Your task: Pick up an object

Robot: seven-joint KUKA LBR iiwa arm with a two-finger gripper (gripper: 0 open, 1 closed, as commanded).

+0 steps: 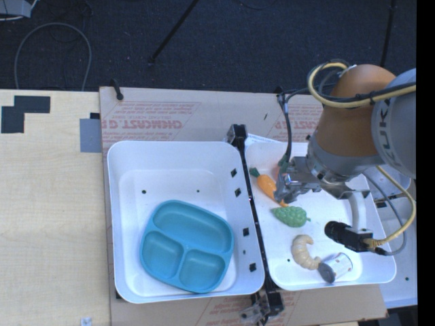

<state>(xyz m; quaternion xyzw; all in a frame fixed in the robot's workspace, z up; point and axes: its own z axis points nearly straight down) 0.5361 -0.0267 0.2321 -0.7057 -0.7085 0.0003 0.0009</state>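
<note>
Arm (pixel 353 114): reaches in from the right, with the orange band above and to the right of the carrot.
Gripper (pixel 285 190): low over the right bin (pixel 380 272), at the carrot's right end and overlapping that end in the view.
Grip state: cannot tell; the gripper body hides the tips, so released, clenched or clamped on something is not readable.
Contact: the gripper looks to meet the carrot, but a hold is not confirmed.
Carrot (pixel 266 183): orange, with green at its upper-left tip, lying on the right bin's floor near the wall shared with the left bin (pixel 112 182).
Green bumpy toy (pixel 291 215): just below the carrot, apart from it.
Pale curved pastry-like piece (pixel 304 251): farther below the carrot, past the green toy.
Small white cylinder (pixel 336 266): on its side, below and right of the carrot, just beside the pastry-like piece.
Blue divided tray (pixel 185 245): well left and below the carrot, in the left bin.
</note>
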